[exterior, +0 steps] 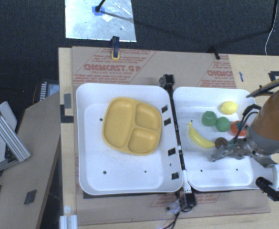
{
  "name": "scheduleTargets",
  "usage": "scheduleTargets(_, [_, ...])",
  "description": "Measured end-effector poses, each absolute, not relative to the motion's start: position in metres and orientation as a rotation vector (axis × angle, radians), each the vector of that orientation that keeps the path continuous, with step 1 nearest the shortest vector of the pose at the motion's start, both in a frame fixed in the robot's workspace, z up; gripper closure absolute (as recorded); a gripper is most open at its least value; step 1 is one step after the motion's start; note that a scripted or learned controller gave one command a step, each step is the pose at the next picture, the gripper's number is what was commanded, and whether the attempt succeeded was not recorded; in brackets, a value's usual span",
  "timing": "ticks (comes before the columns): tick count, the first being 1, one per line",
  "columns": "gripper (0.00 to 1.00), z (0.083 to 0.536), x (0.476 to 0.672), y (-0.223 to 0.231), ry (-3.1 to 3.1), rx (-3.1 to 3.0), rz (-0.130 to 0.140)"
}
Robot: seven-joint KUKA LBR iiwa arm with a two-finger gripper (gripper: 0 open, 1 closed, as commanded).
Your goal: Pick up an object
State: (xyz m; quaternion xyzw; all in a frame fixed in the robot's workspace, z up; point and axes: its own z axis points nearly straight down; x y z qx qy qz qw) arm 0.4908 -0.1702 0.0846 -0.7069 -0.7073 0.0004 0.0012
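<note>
Banana (200,138) just left of jaws (220,152)

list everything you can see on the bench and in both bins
shallow white plastic bins: 2, white, side by side on the bench
yellow three-compartment plastic tray: 1, yellow, in the left bin
yellow toy banana: 1, yellow, right bin, near its left side
yellow lemon-shaped toy: 1, yellow, right bin, far side
green round toys: 2, green, right bin, touching, beside the lemon
red-orange toy: 1, red-orange, partly hidden by the arm
small brown object: 1, brown, by the pincer
grey arm with orange band: 1, reaching in from the right
pincer: 1, dark, low in the right bin
</note>
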Motion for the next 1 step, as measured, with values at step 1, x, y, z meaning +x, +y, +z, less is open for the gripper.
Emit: scheduleTargets(1, [1.0,0.0975,0.492,-0.171,-2.222,-2.223,-0.001])
